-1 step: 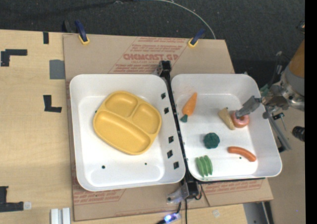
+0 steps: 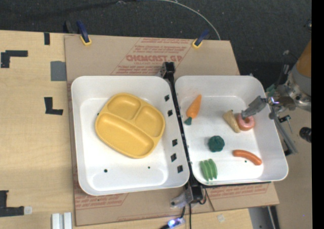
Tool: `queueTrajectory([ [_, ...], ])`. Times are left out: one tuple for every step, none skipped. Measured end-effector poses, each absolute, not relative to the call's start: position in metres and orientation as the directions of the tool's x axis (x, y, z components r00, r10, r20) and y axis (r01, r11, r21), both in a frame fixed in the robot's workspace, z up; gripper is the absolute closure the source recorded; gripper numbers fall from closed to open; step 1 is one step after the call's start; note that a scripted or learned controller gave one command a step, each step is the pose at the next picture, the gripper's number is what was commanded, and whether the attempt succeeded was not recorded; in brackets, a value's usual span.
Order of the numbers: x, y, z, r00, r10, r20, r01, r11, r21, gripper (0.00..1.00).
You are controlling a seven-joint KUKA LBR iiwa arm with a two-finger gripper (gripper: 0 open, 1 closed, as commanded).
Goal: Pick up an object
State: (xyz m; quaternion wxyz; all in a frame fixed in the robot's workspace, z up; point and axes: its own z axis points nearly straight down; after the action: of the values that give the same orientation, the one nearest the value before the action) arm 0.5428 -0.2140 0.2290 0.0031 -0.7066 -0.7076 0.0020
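The right bin (image 2: 263,175) holds several toy foods. They are an orange carrot (image 2: 194,107), a tan wedge (image 2: 232,120), a pink ring (image 2: 246,124), a dark green ball (image 2: 216,143), an orange sausage (image 2: 247,157) and a light green ribbed piece (image 2: 208,168). My gripper (image 2: 250,110) reaches in from the right over the bin's right side. Its tip sits just above the pink ring and close to the tan wedge. I see nothing lifted off the bin floor.
A yellow divided plate (image 2: 130,124) lies in the left bin (image 2: 83,172). A black divider strip (image 2: 175,121) runs between the bins. Both bins rest on a cardboard sheet (image 2: 152,55) clamped at the back. The arm's wrist (image 2: 293,96) hangs over the right rim.
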Motion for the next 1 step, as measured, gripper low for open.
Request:
queueTrajectory([
  [0.5394,-0.2232,0.1676,0.000,1.000,0.003,1.000,0.000,-0.013,0.00],
])
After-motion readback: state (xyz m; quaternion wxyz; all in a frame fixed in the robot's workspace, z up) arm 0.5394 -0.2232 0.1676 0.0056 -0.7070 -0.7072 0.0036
